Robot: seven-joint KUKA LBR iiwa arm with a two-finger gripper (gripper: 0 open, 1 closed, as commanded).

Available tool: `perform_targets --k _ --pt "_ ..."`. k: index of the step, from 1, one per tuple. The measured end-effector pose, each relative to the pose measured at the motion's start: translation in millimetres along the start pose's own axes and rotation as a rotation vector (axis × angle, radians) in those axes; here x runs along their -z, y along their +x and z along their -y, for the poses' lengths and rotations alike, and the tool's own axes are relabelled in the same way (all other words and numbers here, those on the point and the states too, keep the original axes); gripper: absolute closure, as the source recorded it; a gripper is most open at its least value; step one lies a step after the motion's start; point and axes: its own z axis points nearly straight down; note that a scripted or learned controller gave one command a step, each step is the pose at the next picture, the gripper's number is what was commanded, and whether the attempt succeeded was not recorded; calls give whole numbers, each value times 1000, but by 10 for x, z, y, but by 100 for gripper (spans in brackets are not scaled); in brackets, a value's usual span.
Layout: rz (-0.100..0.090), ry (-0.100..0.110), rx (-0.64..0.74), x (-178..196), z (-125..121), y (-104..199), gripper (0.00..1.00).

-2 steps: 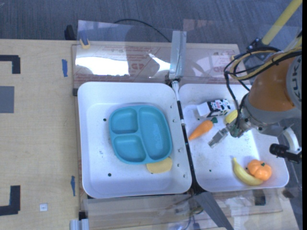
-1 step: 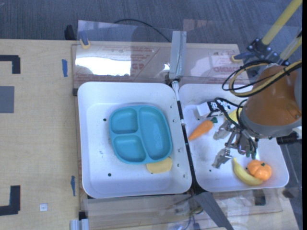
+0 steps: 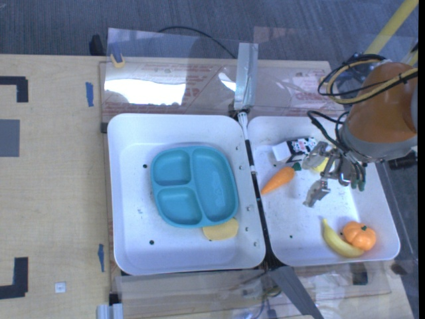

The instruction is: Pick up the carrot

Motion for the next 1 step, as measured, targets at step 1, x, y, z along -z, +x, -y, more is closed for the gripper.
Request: perform_targets --k 1 --pt "1 -1 -589 632 -601 165 0"
